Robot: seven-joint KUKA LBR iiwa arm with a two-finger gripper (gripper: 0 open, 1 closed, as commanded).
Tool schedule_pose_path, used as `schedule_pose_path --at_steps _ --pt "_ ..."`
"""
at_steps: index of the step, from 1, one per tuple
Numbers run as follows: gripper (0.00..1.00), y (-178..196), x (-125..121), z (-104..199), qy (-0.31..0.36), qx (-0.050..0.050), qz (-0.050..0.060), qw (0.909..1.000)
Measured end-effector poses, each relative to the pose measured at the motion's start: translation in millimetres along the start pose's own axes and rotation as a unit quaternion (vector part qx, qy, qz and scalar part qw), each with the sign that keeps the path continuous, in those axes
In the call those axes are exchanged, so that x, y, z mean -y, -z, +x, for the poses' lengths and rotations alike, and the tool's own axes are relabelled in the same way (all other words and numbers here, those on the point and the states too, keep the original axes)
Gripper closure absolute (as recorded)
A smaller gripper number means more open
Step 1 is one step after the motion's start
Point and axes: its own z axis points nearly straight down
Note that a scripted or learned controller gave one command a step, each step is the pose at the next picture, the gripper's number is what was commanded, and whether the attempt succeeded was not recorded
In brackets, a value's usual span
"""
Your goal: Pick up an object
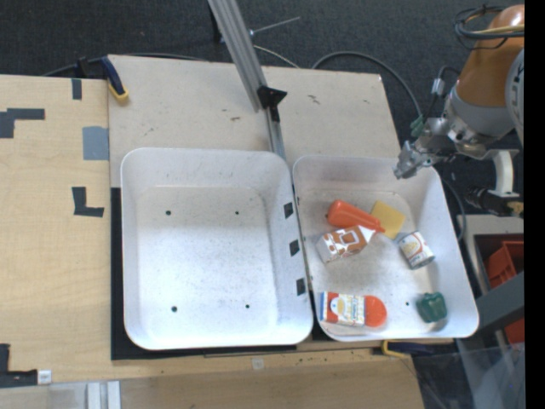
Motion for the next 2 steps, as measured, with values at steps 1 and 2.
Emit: schedule_pose_path --at_steps 1,2 --pt "1.00 -5 29 51 0.002 -0.001 0.002 1.0000" --pt "1.00 -5 61 104 0.002 -0.001 0.002 1.0000"
